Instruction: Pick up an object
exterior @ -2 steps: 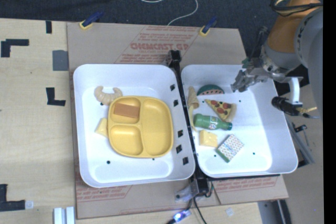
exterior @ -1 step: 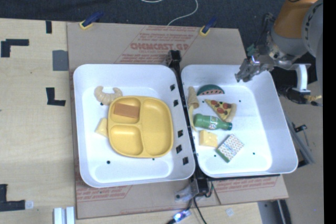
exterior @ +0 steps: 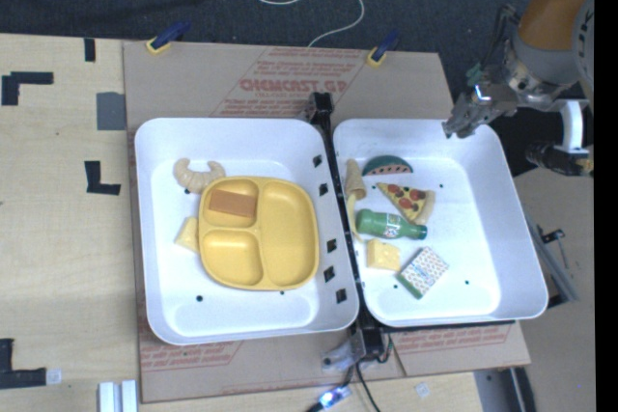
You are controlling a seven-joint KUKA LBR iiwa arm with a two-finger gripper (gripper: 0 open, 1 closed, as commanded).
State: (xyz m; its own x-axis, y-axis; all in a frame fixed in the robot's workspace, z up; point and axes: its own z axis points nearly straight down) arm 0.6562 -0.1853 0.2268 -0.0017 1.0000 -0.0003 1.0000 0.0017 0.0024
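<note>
Toys are sitting in two white bins: the right bin (exterior: 502,207) is holding six (a green bottle (exterior: 388,225), pizza slice (exterior: 406,199), watermelon wedge (exterior: 388,166), cone (exterior: 354,179), cheese block (exterior: 383,256), patterned box (exterior: 423,271)), while the left bin (exterior: 154,207) is carrying a yellow divided tray (exterior: 261,233) and a croissant (exterior: 196,173). The gripper (exterior: 462,123) is hanging tilted over the right bin's far corner, nothing between its fingers; spread or pressed, I cannot tell.
</note>
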